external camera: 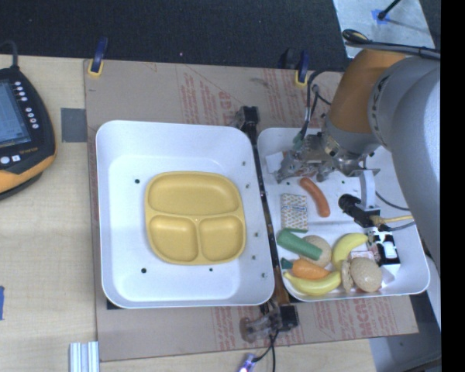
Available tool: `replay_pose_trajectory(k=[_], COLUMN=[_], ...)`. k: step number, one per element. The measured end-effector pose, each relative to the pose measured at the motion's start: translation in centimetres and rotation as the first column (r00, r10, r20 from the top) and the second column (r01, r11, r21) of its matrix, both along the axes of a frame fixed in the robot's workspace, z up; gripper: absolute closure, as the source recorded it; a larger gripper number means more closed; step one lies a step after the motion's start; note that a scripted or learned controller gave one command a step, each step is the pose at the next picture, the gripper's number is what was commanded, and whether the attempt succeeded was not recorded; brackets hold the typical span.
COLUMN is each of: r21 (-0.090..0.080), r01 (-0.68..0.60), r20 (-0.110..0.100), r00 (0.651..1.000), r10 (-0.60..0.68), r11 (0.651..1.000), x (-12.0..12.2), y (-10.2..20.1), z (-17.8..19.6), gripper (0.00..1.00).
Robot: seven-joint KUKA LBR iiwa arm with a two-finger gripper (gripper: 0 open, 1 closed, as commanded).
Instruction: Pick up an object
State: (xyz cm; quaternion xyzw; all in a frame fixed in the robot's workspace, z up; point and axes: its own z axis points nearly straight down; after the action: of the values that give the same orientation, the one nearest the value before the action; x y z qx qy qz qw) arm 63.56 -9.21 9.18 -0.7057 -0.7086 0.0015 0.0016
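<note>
You see two white bins side by side on a cardboard-covered bench. The left bin (178, 215) holds a yellow divided tray (195, 216). The right bin (407, 281) holds toy food: a red sausage (315, 196), a waffle-patterned cracker (294, 208), a green cucumber (294, 242), an orange carrot (308, 269), two bananas (314, 285) and a tan bread roll (364, 273). The gripper (314, 163) hangs over that bin's far end, just above the sausage; nothing shows between its fingers, and you cannot tell their spread. A teach pendant (12, 130) lies at far left.
</note>
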Motion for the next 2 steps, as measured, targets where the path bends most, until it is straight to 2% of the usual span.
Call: replay_pose_trajectory(k=[1, 2], r21=[0.007, 0.014], r01=[0.002, 0.001], r20=[-0.041, -0.035], r00=[0.999, 0.999], r10=[-0.001, 0.000], r11=[1.000, 1.000], x=[1.3, 1.5], y=[-0.2, -1.6], z=[-0.2, 0.0], gripper=[0.00, 0.00])
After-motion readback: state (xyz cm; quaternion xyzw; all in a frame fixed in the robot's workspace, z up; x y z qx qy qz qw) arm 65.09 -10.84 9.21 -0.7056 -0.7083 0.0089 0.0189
